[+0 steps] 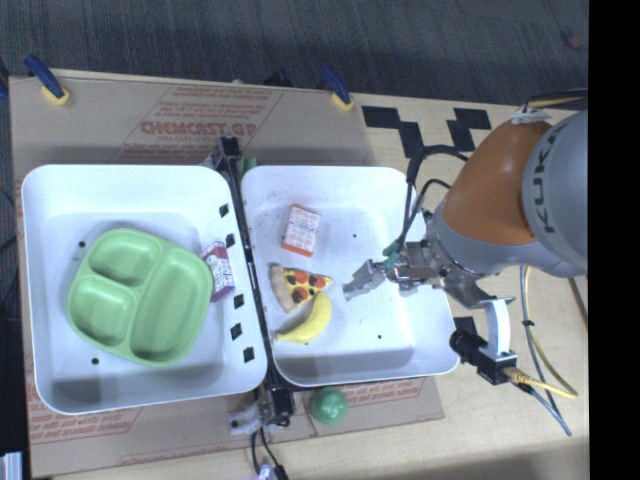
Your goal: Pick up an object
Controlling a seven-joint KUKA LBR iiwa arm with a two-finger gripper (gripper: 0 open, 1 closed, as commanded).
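1. Green and round, a small ball point(328, 405) sits on the cardboard at the near edge of the bench, just outside the two bins and near the clamp between them. It lies apart from everything else.

2. Next back, in the right bin point(395, 358), a yellow banana point(309, 323) lies near the left wall, with a toy pizza slice point(298, 285) touching or just beside its far end. Both rest flat on the bin floor, untouched.

3. At about the same depth, the gripper point(358, 282) hangs over the middle of the right bin, reached in from the right under the arm's orange band. Its tip points left, toward the pizza slice and banana, and stands just beside them rather than on them. Nothing shows between its fingers; whether they are spread or pressed together cannot be told at this angle.

4. In the left bin point(40, 268), a green divided plate point(140, 296) fills much of the floor, and a small purple-and-white packet point(220, 270) leans by the right wall.

5. Farther back in the right bin, an orange-and-white carton point(300, 230) lies alone.

6. Judged from this, the pick is not yet done: every object rests in place and none is lifted. What remains is to settle over one item, likely the pizza slice or banana, then close and raise it.
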